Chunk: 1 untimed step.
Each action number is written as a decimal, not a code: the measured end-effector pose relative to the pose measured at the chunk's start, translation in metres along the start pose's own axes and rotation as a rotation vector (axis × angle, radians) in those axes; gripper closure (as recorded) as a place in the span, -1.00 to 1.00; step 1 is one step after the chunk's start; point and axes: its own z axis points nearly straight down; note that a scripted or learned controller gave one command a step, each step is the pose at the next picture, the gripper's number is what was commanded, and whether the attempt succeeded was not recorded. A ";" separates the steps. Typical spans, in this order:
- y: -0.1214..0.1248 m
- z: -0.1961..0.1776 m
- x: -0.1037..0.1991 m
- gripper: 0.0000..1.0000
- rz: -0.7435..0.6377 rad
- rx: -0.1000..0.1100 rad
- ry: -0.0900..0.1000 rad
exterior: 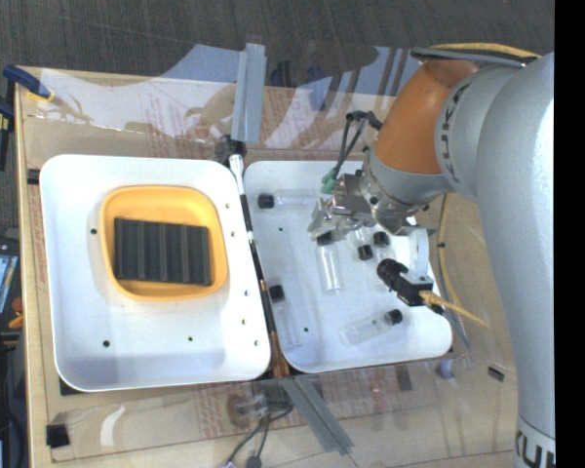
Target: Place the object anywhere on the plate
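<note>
Camera view shows the grey arm (497, 164) over the right bin (302, 354). Left bin (78, 349) holds the yellow plate (161, 203) with a dark ridged insert. Clear vials (329, 269) lie in the right bin just below the gripper (333, 213); whether its jaws are open or closed cannot be made out.

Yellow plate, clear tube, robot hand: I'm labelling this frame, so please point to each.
Yellow rectangular plate (161, 206): camera view, upper rim.
Clear plastic tube (330, 268): camera view, middle of its body.
Hand (333, 218): camera view, between its fingertips.
</note>
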 end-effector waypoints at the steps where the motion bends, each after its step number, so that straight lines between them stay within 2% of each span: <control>1: 0.022 -0.078 0.054 1.00 -0.070 -0.002 -0.001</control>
